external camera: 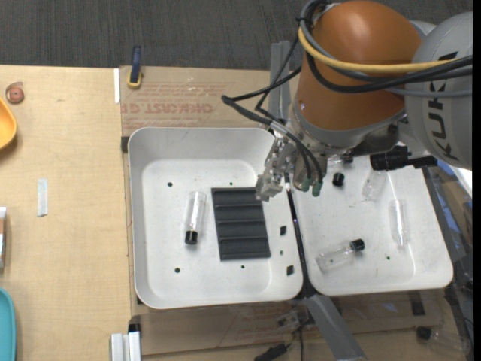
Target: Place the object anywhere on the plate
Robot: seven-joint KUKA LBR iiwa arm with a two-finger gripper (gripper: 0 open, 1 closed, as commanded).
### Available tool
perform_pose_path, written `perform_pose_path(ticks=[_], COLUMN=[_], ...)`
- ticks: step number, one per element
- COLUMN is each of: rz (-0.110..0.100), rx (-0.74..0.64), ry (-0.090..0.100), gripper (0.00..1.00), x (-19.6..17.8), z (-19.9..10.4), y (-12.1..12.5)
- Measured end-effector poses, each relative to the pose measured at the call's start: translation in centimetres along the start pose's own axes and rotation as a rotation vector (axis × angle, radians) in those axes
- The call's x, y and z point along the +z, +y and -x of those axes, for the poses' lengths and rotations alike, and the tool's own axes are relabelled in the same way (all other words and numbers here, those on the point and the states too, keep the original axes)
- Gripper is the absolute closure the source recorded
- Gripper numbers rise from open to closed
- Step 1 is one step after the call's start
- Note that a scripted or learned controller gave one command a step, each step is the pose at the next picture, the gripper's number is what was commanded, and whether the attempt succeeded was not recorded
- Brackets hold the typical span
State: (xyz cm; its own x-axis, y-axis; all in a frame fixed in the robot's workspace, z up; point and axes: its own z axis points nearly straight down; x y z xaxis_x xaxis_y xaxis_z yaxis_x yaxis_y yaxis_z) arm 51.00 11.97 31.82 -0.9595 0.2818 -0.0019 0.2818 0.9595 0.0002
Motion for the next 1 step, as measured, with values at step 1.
perform_pose_path(ticks=[1], rz=[0.000], rx=[0.000], ry=[0.000], gripper=[0.00], x=[0.00], z=[0.00], y=[0.00])
